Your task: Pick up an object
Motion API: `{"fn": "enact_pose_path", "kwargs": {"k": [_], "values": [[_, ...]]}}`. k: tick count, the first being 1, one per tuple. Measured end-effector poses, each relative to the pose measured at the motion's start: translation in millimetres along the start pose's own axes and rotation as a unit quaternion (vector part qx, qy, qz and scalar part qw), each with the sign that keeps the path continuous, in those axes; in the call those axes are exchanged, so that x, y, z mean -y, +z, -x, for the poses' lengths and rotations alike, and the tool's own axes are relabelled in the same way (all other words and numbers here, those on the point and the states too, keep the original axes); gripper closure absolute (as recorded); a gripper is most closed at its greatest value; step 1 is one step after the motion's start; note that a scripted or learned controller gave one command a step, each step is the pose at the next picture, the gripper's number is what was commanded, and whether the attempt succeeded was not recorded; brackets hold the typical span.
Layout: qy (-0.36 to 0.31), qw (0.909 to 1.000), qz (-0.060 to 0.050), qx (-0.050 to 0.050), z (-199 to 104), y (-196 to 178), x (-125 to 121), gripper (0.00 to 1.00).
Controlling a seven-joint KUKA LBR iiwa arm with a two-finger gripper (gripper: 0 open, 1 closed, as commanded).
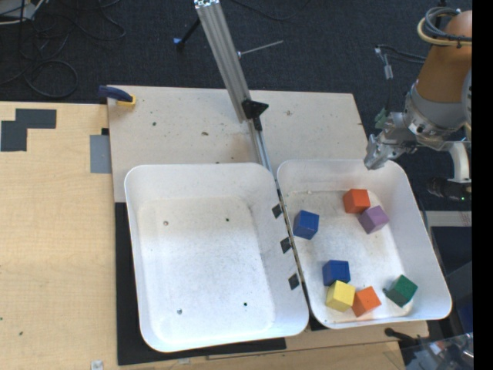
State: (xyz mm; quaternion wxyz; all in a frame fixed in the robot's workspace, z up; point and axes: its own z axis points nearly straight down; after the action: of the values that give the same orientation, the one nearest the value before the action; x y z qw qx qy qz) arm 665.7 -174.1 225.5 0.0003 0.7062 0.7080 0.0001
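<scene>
Jaws point(375, 158), state unclear, hover at right bin's far rim, near orange cube point(356, 200)

You see two white bins point(202, 177), the right bin holding two blue cubes point(306, 224), two orange cubes point(356, 200), one purple cube point(374, 219), one yellow cube point(340, 295) and one green cube point(401, 290). The arm point(444, 68) shows its orange band.

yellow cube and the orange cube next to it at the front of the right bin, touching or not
Touching. The camera view shows the yellow cube and the orange cube pressed side against side, with no white bin floor between them.
</scene>
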Motion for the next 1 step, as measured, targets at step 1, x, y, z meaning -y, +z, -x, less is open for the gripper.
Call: {"fn": "enact_pose_path", "kwargs": {"k": [1], "values": [[-0.001,1.0,-0.003,-0.001,-49.1,9.4,-0.5,1.0]]}}
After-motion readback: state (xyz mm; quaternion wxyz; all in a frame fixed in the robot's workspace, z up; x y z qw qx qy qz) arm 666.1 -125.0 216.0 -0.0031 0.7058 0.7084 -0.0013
